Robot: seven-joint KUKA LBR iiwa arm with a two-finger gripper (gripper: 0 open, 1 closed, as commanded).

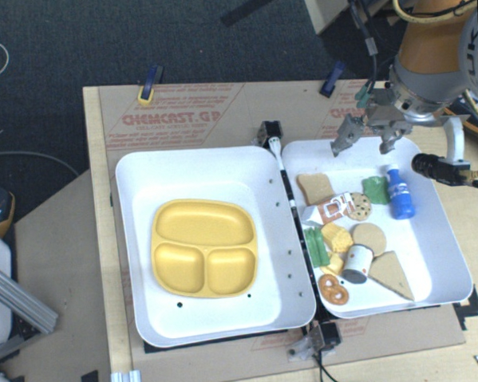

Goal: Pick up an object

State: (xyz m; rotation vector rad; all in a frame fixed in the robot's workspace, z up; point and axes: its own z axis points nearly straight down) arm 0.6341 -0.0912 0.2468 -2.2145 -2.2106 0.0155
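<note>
My gripper [367,142] hangs over the far edge of the right bin [441,239], its two fingers spread apart with nothing between them. Below it in that bin lie a tan bread slice [314,186], a blue bottle [399,195], a green piece [376,190], a chocolate-chip cookie [359,208], a red and white packet [333,211], a yellow chunk [336,237], a round tan biscuit [368,237], a small can [355,265], a tan wedge [392,273], a pretzel [333,288] and a green packet [314,245].
The left bin [138,247] holds a yellow three-compartment tray [203,246]. A black hinge strip [286,196] runs between the bins. Clamps [147,85] sit at the cardboard board's far edge. A black fixture [439,167] juts in at the right.
</note>
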